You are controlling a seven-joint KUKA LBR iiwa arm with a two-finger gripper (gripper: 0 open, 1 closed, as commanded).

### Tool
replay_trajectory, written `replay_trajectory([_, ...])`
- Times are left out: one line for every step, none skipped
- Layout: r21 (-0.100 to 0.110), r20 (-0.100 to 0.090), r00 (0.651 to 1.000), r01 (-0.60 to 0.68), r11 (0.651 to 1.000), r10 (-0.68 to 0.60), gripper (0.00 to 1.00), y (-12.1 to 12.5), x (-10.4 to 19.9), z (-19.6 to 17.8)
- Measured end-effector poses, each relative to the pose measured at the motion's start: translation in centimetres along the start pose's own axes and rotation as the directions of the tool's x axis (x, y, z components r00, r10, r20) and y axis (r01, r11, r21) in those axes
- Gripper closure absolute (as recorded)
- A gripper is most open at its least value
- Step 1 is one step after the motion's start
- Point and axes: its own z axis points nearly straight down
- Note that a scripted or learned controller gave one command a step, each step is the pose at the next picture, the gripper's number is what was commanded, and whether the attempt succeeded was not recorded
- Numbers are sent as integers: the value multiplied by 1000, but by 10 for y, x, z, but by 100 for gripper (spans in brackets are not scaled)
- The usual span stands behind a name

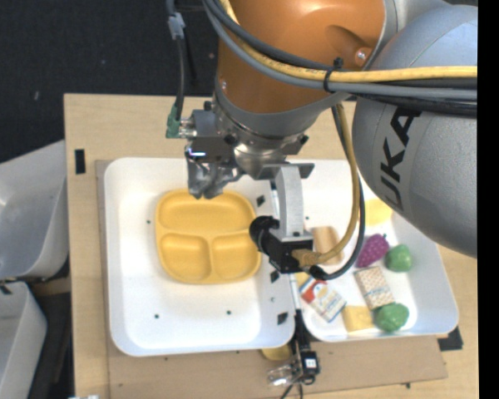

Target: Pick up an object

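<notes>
just a yellow three-compartment tray (206, 237), seemingly plastic, in the left bin (133, 306)

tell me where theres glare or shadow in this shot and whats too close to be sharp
Camera view: a soft highlight sits on the arm's orange band, which looms close to the lens and looks slightly soft; the gripper casts little shadow on the yellow divided tray; the white bin is evenly lit, nearly washed out.
</notes>
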Motion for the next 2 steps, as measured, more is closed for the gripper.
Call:
replay_trajectory([22,12,1000,-17,1000,17,100,-2,-107,189])
replay_trajectory([6,4,1000,-3,1000,3,100,-1,-53,144])
